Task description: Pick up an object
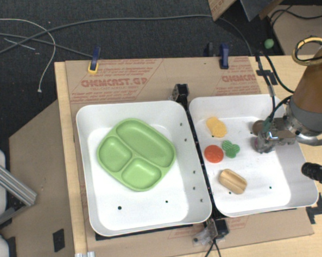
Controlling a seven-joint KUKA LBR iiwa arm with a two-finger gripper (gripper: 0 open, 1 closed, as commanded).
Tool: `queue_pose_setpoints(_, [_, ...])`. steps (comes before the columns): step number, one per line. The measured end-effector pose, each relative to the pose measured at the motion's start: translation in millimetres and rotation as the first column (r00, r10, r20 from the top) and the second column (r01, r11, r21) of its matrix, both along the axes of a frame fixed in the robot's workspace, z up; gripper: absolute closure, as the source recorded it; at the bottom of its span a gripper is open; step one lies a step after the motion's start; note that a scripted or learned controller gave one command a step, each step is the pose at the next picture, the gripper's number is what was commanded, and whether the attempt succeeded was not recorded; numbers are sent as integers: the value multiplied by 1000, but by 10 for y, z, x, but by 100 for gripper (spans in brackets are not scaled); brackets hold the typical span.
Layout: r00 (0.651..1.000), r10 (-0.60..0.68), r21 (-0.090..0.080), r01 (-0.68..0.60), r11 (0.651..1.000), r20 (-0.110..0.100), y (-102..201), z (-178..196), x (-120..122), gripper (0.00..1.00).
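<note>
A: What is lying nearest the camera?

B: In the right bin (295, 196), a tan bread roll (232, 181) is lying closest to the front wall. Behind the roll, a red tomato (214, 153) and a green broccoli piece (231, 148) are sitting just beside each other. Farther back from the roll, a yellow piece (217, 127) is resting.

A: And the arm?

B: The gripper (264, 140) is hanging right of the broccoli, near it but apart, probably lining up for a pick. Nothing is sitting between its fingers; whether they are spread or closed, I cannot tell.

A: The other bin?

B: Left of the roll, the left bin (90, 129) is holding a green divided plate (136, 154).
</note>
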State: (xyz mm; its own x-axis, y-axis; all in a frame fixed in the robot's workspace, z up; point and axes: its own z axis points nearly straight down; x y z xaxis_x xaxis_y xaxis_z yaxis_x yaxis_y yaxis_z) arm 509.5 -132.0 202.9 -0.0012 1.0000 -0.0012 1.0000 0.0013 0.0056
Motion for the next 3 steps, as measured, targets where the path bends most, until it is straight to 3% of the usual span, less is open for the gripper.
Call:
queue_pose_setpoints(1, [1000, 0, 0, 0, 1000, 0, -1, 358, 13, 100])
queue_pose_setpoints(3, [1000, 4, 2, -4, 1000, -4, 965, 208, 443, 100])
